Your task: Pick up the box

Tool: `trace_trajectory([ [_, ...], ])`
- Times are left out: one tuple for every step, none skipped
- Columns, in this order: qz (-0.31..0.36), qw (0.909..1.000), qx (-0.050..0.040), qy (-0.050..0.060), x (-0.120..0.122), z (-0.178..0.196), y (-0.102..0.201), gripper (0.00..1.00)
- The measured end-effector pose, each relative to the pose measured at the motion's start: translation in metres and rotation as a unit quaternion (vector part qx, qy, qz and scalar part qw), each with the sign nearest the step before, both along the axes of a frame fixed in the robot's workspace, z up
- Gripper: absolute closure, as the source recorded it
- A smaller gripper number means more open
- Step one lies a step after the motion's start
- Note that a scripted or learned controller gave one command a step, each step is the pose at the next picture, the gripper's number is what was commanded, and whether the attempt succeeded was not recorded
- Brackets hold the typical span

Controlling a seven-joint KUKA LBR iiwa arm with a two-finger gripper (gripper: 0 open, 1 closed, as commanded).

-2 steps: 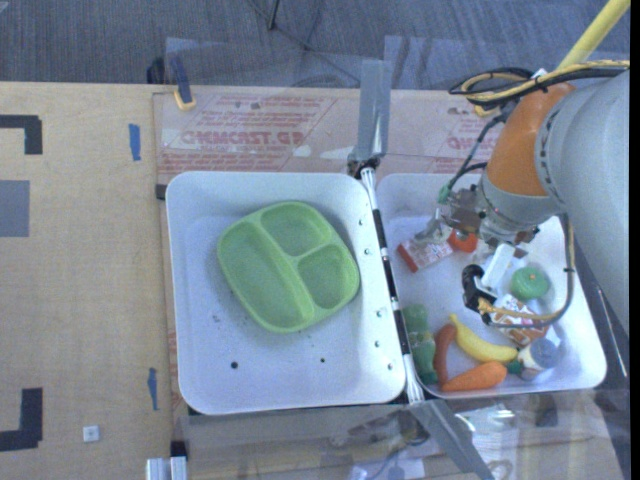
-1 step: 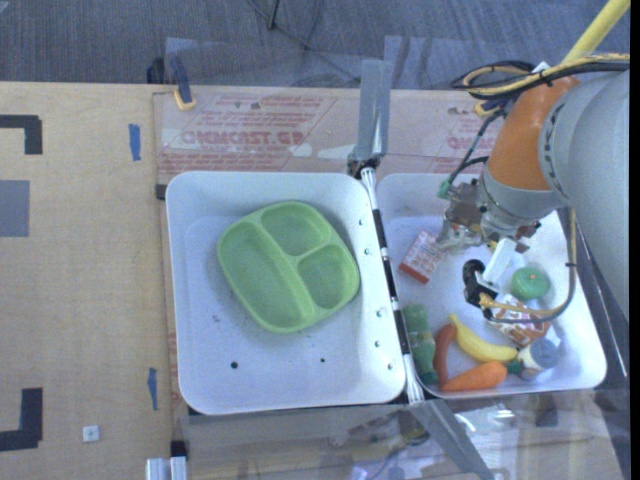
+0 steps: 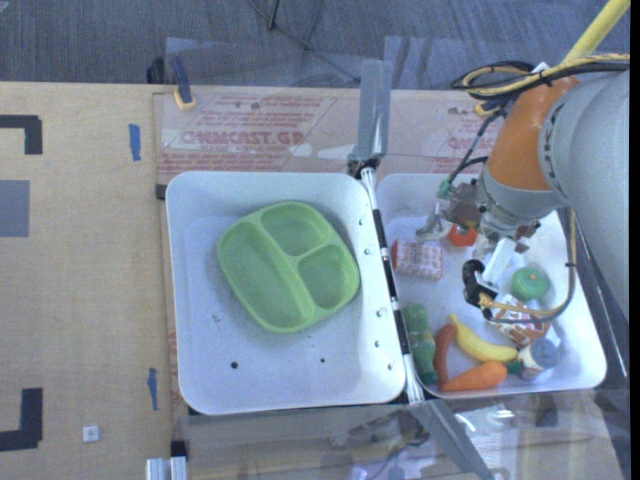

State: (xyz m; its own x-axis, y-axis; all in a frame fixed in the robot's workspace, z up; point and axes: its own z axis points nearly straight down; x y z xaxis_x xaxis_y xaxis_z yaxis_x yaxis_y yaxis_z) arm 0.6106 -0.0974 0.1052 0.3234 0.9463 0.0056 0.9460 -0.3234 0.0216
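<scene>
- Box [image 3: 418,258]: small, red-and-white print, flat on the floor of the right-hand bin [image 3: 445,298], in its upper left part, near the wall shared with the other bin.
- Bare white floor round the box; touching no other item.
- Gripper [image 3: 447,218]: low over the same bin, just up and to the right of the box, apart from it. Open or closed: cannot tell from this angle. Nothing seen held.
- Arm [image 3: 595,168]: grey, orange band [image 3: 520,143] above the wrist, reaching in from the right and covering the bin's upper right corner.
- Small red-orange round item [image 3: 461,235] just beside the gripper, partly hidden; kind unclear.
- Green round item [image 3: 531,284] near the right wall.
- Banana [image 3: 482,344] toward the near edge, carrot [image 3: 478,376] just below it.
- Green vegetable pieces [image 3: 416,320] against the left wall, below the box.
- Left-hand bin [image 3: 200,348]: green three-compartment plate [image 3: 288,265], roughly centred.
- Cardboard sheet [image 3: 250,133] with red lettering behind both bins.
- Wooden bench [image 3: 70,298] to the left, with bits of blue tape.
</scene>
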Motion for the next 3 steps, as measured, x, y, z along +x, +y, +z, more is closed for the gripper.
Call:
trace_trajectory([
  [-0.096, 0.9954, 0.0034, -0.001, -0.043, -0.01, -0.019, 0.0],
  [-0.202, 0.9793, 0.0027, 0.011, -0.065, 0.206, -0.053, 0.0],
  [-0.22, 0.9754, 0.0036, 0.012, -0.12, 0.018, -0.026, 0.0],
])
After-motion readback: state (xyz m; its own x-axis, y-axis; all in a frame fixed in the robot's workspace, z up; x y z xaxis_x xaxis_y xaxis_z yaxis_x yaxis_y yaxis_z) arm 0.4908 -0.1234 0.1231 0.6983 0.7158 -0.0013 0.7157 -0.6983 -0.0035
